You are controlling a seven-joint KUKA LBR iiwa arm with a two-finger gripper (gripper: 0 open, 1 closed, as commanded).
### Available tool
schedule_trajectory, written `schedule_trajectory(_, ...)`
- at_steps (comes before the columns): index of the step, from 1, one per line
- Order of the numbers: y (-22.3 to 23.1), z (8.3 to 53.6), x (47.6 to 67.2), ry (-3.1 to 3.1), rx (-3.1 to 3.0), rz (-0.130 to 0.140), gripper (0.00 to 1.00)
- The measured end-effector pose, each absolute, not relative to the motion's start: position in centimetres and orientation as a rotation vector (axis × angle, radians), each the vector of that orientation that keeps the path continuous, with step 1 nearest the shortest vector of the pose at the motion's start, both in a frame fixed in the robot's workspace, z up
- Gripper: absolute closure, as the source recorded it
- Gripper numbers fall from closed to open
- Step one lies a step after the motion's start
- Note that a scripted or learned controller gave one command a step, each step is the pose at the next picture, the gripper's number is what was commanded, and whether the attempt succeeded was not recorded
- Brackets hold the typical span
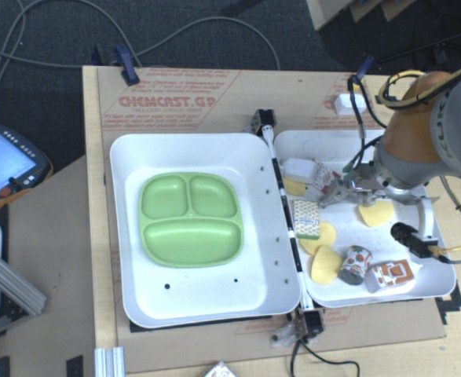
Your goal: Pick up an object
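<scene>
**Bench inspection: arm sitting low over the right bin, nothing seen in its grasp**

A dark carpeted floor is surrounding the bench, with grey cables trailing across it at the top. At the far left edge, a handheld control pendant [6, 166] is showing a lit bluish screen. The bench top is covered by a brown cardboard sheet [175, 93] carrying red printing, and a blue clamp [125, 63] is gripping its upper left edge.

The left bin [128, 210] is holding a green divided plate [191, 220], lying flat near the bin's middle with its three compartments facing up.

The right bin [316, 141] is sitting just beside the left one, their rims meeting along a black strip. Loose objects are lying in it: a white packet [297, 168] near the upper left, a green patterned packet [306, 218] below it, yellow pieces [323, 264] toward the lower left, a small printed can [355, 263] lying on its side just beside them, and an orange-and-white box [392, 274] touching the can's right. Another yellow piece [376, 213] is lying further right, under the wrist.

The gripper [342, 185] is reaching in from the right and hanging low over the upper middle of the right bin, near the white packet. Whether its fingers are apart or together cannot be told here; no object is visibly held.
</scene>
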State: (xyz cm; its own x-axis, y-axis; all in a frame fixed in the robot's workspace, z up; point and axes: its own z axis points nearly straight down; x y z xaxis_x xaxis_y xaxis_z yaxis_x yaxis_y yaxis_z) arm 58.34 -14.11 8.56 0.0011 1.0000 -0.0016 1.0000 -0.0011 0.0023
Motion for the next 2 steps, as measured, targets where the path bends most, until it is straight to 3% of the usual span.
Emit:
schedule_trajectory(1,-12.63,8.73,64.16,2.211,2.218,-0.007,0.00)
schedule_trajectory(2,-12.14,9.58,64.23,2.219,2.217,0.001,1.00)
